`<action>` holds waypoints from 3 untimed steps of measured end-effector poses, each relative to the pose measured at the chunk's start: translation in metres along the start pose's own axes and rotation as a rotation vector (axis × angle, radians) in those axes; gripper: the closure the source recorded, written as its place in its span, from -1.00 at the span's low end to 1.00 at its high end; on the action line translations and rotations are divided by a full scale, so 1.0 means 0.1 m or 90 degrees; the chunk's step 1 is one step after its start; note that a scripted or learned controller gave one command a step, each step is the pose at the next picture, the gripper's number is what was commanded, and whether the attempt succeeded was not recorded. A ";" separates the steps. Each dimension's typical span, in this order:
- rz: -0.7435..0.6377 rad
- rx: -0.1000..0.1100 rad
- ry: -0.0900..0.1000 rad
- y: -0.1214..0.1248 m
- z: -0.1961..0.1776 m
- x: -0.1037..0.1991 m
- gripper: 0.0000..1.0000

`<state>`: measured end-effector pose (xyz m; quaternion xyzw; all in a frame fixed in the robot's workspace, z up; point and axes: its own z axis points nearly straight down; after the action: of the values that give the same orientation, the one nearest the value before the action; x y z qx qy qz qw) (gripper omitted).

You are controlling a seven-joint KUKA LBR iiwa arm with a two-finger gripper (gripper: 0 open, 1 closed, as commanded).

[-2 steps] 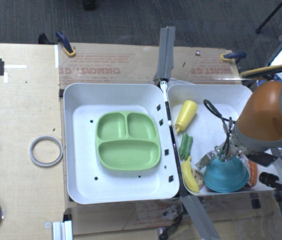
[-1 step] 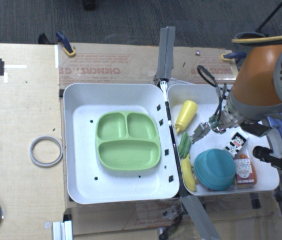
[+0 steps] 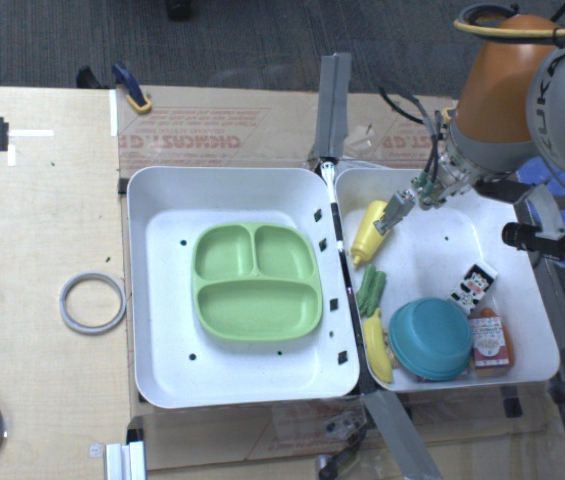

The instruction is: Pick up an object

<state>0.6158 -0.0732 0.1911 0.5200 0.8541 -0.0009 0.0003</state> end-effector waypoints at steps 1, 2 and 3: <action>-0.175 0.000 0.000 -0.03 0.52 -0.30 -1.00; -0.323 -0.002 -0.001 0.15 0.64 -0.35 -1.00; -0.428 -0.002 0.000 -0.58 0.61 -0.28 -1.00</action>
<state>0.5776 -0.1250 0.1297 0.2093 0.9779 0.0001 0.0006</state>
